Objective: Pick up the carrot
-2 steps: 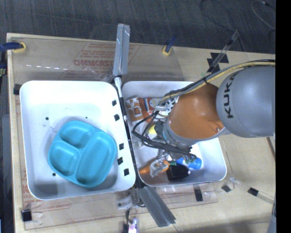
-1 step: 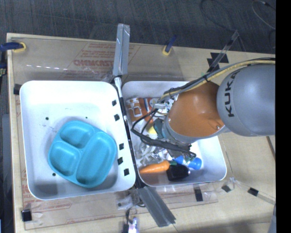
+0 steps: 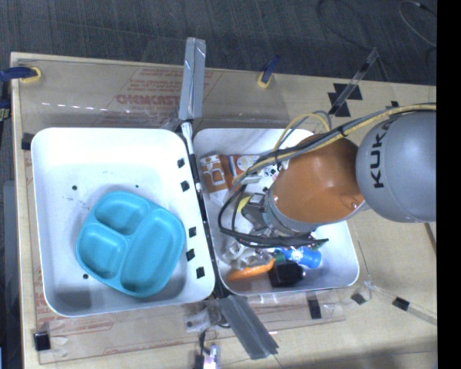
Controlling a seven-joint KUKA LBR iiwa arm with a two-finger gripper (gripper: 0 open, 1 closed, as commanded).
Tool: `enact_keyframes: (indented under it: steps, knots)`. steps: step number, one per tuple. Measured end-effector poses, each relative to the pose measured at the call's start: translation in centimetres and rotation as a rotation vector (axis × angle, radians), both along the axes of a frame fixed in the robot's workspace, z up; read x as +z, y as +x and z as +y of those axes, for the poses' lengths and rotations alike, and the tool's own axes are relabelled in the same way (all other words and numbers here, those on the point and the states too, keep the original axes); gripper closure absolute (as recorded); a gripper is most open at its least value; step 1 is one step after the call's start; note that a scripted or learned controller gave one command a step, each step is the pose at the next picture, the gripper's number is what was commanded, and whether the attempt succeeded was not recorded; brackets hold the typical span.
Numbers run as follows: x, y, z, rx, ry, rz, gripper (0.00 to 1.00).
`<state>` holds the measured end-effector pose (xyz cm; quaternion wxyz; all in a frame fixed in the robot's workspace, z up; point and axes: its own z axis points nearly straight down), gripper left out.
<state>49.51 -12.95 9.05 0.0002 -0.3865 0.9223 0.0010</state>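
Note:
The carrot is a small orange piece lying near the front edge of the right bin. The arm's orange band and grey wrist hang low over the middle of that bin, just behind and above the carrot. The gripper points down into the bin beneath the wrist, and the wrist and its cables cover most of it. It sits just above and right of the carrot.
A blue three-compartment plate lies in the left bin. The right bin also holds a brown-and-white packet at the back left, a black block and a blue item beside the carrot. Cables loop around the wrist.

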Motion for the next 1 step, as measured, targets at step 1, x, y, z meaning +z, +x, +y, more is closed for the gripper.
enact_keyframes:
  steps: [1]
  knots:
    - [0.0,-0.25,1.53,-0.067,-0.006,0.003,1.0]
